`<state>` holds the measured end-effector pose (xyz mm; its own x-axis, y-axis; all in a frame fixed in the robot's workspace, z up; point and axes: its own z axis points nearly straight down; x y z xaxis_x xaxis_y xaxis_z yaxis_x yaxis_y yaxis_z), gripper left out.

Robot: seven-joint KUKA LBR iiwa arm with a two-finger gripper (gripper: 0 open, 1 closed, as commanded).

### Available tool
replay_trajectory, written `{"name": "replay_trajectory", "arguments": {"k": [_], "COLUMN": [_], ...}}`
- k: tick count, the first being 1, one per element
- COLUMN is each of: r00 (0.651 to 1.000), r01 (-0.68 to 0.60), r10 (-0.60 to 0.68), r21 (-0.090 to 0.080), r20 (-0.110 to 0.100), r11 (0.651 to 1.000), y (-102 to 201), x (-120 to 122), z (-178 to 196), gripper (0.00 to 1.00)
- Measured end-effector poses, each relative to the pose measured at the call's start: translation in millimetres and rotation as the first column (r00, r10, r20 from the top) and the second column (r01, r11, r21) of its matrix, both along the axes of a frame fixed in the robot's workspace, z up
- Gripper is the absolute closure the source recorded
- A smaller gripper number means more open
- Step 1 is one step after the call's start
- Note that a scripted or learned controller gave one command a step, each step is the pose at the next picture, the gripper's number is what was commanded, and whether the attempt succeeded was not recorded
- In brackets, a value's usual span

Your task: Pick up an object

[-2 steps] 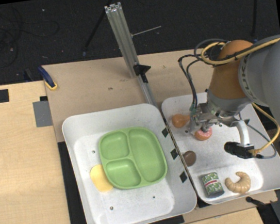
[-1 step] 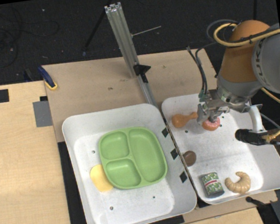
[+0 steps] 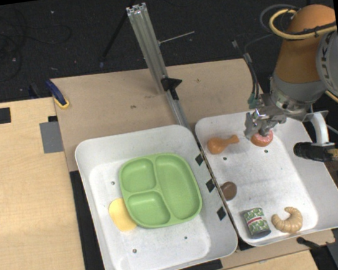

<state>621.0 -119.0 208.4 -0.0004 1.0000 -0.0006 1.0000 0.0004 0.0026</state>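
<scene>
Hovering at the frame's upper right, your gripper [image 3: 261, 125] tops a pink object [image 3: 262, 138]; finger state unclear, so it may slip away.

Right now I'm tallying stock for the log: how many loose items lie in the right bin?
5: drumstick top left, pink piece under the gripper, brown lump left edge, can and croissant at the bottom.

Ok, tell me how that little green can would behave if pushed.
The can stands upright, so a low push would probably slide it. A high push might tip it, and then it could roll. The croissant beside it might block it.
</scene>
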Motion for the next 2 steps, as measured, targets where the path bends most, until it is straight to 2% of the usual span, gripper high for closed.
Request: {"name": "replay_trajectory", "arguments": {"k": [1, 2], "r00": [1.000, 1.000], "r01": [0.004, -0.004], "r10": [-0.004, 0.005], "r21": [0.000, 0.002], "r20": [-0.001, -0.004], "r11": [1.000, 1.000], "y": [-6.8, 45.8], "x": [-6.9, -3.8], "z": [47.5, 52.2], "gripper": [1.00, 1.00]}}
